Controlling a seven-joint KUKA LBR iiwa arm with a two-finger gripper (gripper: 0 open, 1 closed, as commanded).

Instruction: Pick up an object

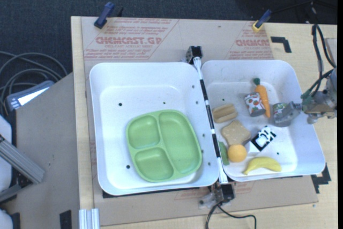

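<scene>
Nearest, a banana (262, 165) lies untouched. Reaching in, the gripper (282, 113) nears the carrot (262, 96); jaw state unreadable. Next: descend and close.

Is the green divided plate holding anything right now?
Empty: all three compartments of the green plate show bare green; it sits alone in the left bin.

the visible robot hardware consists of the gripper (283, 113) and a short section of wrist assembly at the view's right side. the gripper end is a compact, metallic grey unit with a dull, mottled finish. behind it, the wrist assembly combines grey and tan parts with a small green detail on its upper side. thin dark cables run in loops above this assembly. finer features such as screws or markings are too small to resolve.
</scene>
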